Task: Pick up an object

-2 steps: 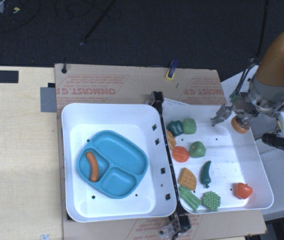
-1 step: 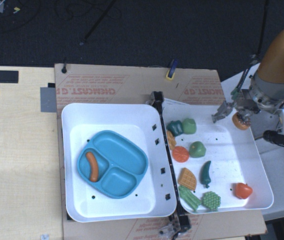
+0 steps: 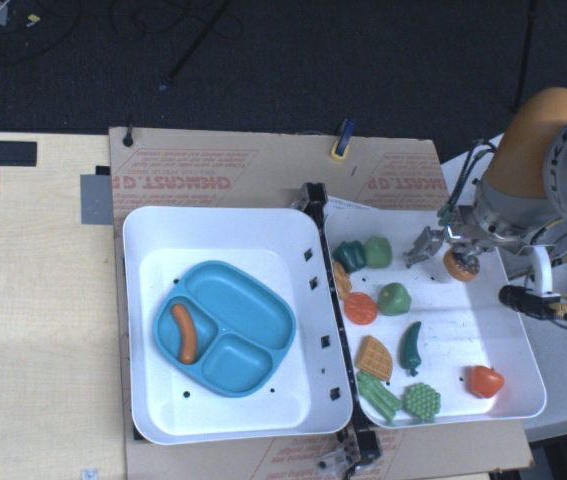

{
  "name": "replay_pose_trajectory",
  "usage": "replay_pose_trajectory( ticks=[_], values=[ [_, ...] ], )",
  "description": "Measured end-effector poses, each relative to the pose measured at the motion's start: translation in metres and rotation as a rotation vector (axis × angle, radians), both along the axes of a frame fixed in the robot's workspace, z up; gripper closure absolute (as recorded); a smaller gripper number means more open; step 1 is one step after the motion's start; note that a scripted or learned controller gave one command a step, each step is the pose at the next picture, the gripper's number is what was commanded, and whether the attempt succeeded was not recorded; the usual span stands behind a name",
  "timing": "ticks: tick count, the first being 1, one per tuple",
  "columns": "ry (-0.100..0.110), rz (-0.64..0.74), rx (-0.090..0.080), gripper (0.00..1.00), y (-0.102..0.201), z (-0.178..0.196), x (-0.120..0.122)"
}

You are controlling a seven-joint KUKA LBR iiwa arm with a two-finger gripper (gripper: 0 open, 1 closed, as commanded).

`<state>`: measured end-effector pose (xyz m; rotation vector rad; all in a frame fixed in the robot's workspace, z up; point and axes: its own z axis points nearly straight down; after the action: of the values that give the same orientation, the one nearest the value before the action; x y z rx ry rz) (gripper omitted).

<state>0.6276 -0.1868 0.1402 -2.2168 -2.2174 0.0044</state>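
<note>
The gripper (image 3: 441, 240) hovers at the right bin's (image 3: 523, 368) far edge, its claw too unclear to tell, so I'd steer it squarely over the nearby green pepper (image 3: 394, 297) before descending.

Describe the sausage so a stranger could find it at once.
Look in the left white bin, which bears a blue divided plate. The sausage lies in the plate's left compartment, the one orange-brown, curved thing there; the other toy foods lie in the right bin.
</note>
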Motion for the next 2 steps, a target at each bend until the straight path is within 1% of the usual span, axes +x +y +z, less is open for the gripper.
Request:
replay_pose_trajectory(
  ticks=[1, 2],
  values=[
    [-0.003, 0.003, -0.001, 0.00, 0.003, -0.053, 0.000],
    [-0.013, 0.005, -0.009, 1.00, 0.000, -0.036, 0.003]
  ],
)
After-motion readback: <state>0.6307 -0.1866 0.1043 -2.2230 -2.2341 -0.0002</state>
